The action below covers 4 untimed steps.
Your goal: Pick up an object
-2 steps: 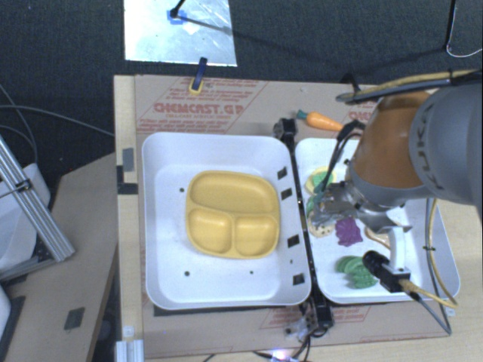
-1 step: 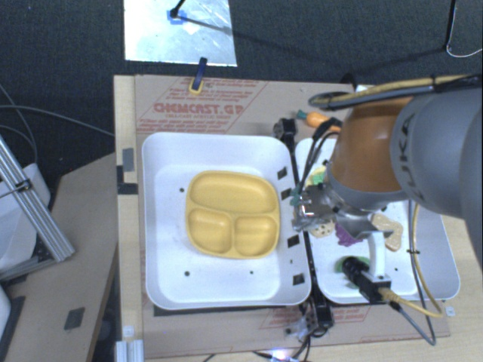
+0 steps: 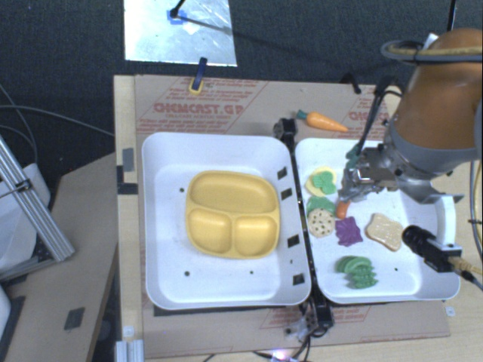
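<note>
A green leafy toy [image 3: 356, 271] is seen lowest in the camera view, near the front wall of the right bin [image 3: 430, 289], well below the gripper's fingers. Above it, a purple toy piece [image 3: 349, 232] lies just beneath a small orange piece [image 3: 343, 209], which sits directly under the fingertips. Whether the orange piece is touched or gripped cannot be told, and the spread of the fingers cannot be made out either, since they are seen from above against dark metal. The gripper [image 3: 352, 188] is held low over the middle of the right bin, with the arm [image 3: 441, 104] reaching in from the right.

To the left of the fingers, a chocolate-chip cookie [image 3: 321, 222] is found, with a green piece [image 3: 320, 204] just above it and a yellow-and-green round piece [image 3: 323, 179] further up. To the right of the fingers and slightly lower, a slice of toast [image 3: 384, 231] is laid flat. A toy carrot [image 3: 322, 121] is placed outside the bins, on the cardboard sheet [image 3: 226, 104] above the fingers.

Well to the left of the fingers, the left bin [image 3: 162, 202] is occupied by a yellow divided plate [image 3: 231, 213], set near its middle.
</note>
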Motion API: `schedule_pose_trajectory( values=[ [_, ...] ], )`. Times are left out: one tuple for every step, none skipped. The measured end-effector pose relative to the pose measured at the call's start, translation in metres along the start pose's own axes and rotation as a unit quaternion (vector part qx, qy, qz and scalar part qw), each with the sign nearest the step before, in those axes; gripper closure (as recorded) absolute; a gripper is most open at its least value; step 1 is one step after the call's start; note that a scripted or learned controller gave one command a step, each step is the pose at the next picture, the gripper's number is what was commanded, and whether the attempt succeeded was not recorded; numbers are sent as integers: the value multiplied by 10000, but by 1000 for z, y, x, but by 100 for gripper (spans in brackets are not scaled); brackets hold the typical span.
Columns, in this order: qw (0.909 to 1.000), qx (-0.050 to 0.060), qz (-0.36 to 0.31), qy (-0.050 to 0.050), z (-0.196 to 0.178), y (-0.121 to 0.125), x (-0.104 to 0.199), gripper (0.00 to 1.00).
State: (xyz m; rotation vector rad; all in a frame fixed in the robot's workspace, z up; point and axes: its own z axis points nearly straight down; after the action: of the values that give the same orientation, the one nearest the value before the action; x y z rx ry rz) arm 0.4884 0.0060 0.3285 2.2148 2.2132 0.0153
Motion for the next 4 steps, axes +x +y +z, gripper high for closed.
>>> schedule_pose_trajectory(
  values=[
    [10000,46,-40,3,13,74,30,100],
    [10000,47,29,-20,7,93,-64,100],
    [9999,92,-50,15,57,68,8,100],
    [10000,81,-50,16,68,33,60,100]
  ],
)
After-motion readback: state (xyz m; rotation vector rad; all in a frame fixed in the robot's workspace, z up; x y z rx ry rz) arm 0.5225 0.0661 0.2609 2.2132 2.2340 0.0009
